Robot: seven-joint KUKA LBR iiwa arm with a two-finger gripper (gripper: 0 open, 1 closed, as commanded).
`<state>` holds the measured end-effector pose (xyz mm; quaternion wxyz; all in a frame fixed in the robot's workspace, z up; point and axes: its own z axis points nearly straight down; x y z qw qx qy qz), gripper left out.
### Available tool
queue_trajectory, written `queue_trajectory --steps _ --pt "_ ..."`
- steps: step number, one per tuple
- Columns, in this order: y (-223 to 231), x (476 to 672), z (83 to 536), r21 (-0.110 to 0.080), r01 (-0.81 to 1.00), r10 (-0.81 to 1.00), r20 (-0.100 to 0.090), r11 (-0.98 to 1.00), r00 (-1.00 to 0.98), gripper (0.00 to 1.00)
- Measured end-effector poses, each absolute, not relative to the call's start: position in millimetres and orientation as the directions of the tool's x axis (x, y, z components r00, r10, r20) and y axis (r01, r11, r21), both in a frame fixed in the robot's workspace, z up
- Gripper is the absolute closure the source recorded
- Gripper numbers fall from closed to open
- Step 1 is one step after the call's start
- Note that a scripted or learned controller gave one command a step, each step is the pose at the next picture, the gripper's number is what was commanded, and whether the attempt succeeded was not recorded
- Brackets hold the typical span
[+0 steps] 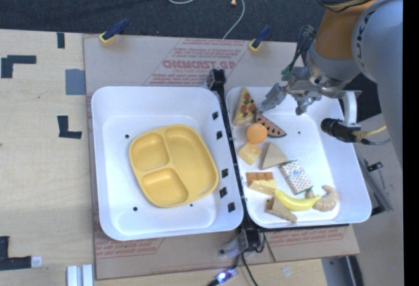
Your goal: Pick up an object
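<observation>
My gripper [287, 103] hangs over the far part of the right bin [340, 167], its two fingers spread open with nothing between them. The left fingertip [270, 101] is just right of a pizza slice [245, 107] and above a watermelon slice [272, 127]. An orange ball [256, 133] lies beside them. Nearer the front sit a cheese wedge [249, 153], a grey wedge [273, 156], a small patterned box [296, 177], crackers [260, 182], a banana [293, 201], a shrimp-like piece [328, 197] and a bread piece [279, 213].
The left bin [118, 114] holds a yellow divided plate [173, 165]. A black divider [226, 141] runs between the bins. The arm's grey body with its orange band [344, 23] leans in from the upper right, with a black cable connector [337, 129] over the right bin.
</observation>
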<state>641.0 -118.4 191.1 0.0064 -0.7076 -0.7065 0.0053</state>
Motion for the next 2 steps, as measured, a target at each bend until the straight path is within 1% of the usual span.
queue_trajectory --steps 1,2 --pt "-118 644.0 201 -0.002 1.0 1.0 0.0 0.001 -0.001 0.0" --pt "-116 634.4 140 -0.007 1.0 1.0 0.0 0.001 -0.001 0.0"
